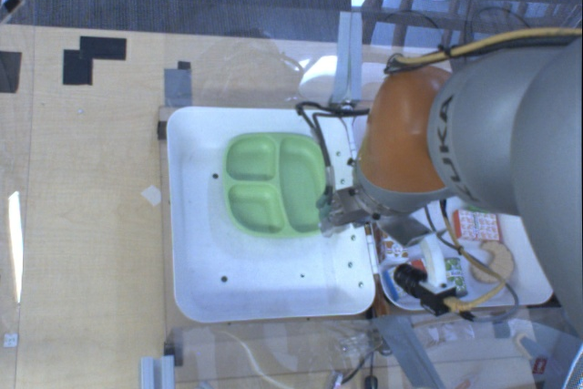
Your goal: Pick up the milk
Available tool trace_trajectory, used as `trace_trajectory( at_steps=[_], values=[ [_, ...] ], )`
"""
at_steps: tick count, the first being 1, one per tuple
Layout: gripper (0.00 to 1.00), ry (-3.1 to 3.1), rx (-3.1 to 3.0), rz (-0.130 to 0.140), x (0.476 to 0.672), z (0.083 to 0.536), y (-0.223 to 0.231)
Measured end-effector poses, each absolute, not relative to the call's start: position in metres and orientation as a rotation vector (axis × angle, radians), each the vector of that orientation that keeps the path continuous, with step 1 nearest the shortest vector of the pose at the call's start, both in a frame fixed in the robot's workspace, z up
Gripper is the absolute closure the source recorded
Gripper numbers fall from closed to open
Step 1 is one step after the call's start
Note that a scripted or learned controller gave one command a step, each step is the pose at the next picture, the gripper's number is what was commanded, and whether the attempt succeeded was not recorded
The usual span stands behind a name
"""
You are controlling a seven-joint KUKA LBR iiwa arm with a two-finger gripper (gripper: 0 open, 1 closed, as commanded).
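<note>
The milk carton, small and white with green print, lies in the right bin, towards its near left corner, partly tucked under the arm. Just beyond it to the right sits a red-and-white printed packet, and a tan curved piece lies close beside the carton on its right. The gripper is not over the milk. It hangs in the left bin, at the right edge of the green divided plate, well apart from the carton. From here I cannot tell whether the gripper is open or closed. The orange band looms above the strip between the two bins.
</note>
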State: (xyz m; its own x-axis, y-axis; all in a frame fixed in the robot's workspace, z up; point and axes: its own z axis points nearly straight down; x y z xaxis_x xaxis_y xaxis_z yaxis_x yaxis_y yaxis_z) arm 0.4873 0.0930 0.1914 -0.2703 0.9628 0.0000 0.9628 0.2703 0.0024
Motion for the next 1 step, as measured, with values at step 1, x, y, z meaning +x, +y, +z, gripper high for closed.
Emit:
trace_trajectory(
  at_steps=[1],
  values=[
    [1.0,2.652,1.673,0.008,0.4886,0.2321,0.0991]
  ],
)
